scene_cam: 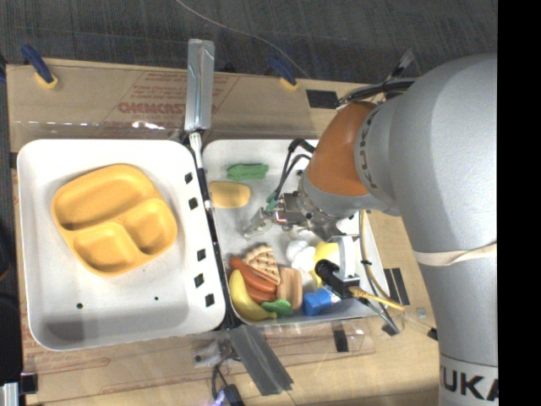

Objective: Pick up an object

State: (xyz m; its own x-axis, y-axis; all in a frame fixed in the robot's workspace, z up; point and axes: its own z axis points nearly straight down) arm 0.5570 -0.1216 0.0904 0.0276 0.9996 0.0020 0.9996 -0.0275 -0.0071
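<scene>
Seen from the overhead camera, the counter carries two shallow white bins side by side. The left bin (34, 227) holds a yellow divided tray (114, 218) lying flat toward its far side. The right bin (221, 155) holds all the small items: a green piece (247, 172) at the far end, a tan rounded piece (230, 195) just near of it by the left wall, and a tight heap at the near end with a banana (241, 301), a red-and-tan item (258, 271), a white lump (298, 250), a yellow block (325, 254) and a blue block (317, 303).

The arm (406, 150) reaches in from the right, and its gripper (269, 216) is low over the middle of the right bin, between the tan piece and the heap. I cannot tell how the jaws stand; the wrist and cabling hide them, and nothing shows between them.

No particular object is named, so any single item will do. The tan piece and the green piece look like the better targets, since each lies apart from its neighbours. The heap is risky: pieces touch and overlap, so the jaws could wedge or push things aside. A good grasp probably means centring over one isolated piece, staying clear of the bin's left wall, descending straight and closing across its narrow side.
</scene>
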